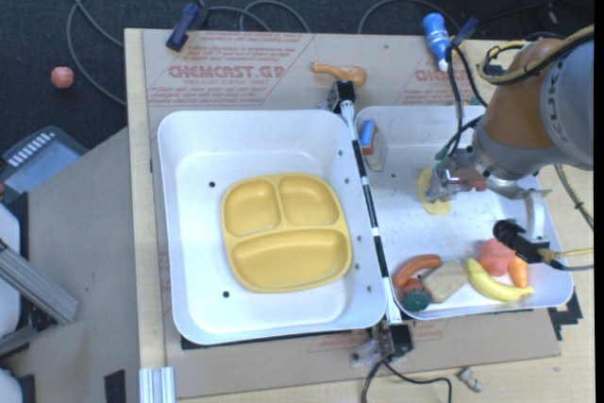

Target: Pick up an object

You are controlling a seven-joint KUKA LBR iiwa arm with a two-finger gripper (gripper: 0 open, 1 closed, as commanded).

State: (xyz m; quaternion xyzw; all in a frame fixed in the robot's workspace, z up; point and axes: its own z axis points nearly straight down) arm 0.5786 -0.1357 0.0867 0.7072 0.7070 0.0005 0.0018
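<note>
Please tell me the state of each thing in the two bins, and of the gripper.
Yellow tray: flat in left bin, compartments bare.
Gripper: low over a pale yellow item in right bin.
Banana: lying at right bin's near edge.
Sausage: lying beside bread slice.

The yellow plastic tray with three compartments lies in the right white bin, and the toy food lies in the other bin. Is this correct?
Not quite. The camera view shows the yellow plastic tray with three compartments in the left white bin, not the right one. The toy food, such as the yellow banana, lies in the other bin, the right white bin.
</note>
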